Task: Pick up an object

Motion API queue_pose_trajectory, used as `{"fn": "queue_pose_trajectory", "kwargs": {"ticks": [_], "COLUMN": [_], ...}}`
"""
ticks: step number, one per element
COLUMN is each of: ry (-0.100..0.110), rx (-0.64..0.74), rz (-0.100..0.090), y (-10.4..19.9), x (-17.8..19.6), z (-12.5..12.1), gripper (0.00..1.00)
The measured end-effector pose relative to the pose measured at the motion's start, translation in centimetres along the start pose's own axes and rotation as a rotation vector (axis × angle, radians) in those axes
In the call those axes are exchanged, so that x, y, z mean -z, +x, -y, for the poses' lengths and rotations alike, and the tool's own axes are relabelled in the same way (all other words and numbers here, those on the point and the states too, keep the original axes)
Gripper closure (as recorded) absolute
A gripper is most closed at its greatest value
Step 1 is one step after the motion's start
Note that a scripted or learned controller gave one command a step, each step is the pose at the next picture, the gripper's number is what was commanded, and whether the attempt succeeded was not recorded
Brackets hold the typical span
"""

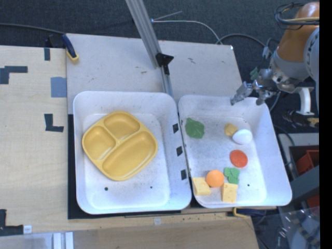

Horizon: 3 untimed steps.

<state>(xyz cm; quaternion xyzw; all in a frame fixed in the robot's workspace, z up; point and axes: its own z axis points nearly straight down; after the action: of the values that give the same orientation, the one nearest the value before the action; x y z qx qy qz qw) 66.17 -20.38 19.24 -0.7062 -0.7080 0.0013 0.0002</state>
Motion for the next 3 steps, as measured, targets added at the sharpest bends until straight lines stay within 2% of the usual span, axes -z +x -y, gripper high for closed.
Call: {"fn": "queue_pose_trajectory", "kwargs": {"ticks": [1, 2, 3], "ry": [0.0, 0.0, 0.001], "rx": [0.0, 0.001, 0.002], "rz": [0.0, 0.001, 0.002], "y": [0.0, 0.1, 0.1], "x": [0.0, 1.0, 1.0], "z": [0.0, 0.0, 0.0], "gripper": [0.0, 1.0, 0.0]}}
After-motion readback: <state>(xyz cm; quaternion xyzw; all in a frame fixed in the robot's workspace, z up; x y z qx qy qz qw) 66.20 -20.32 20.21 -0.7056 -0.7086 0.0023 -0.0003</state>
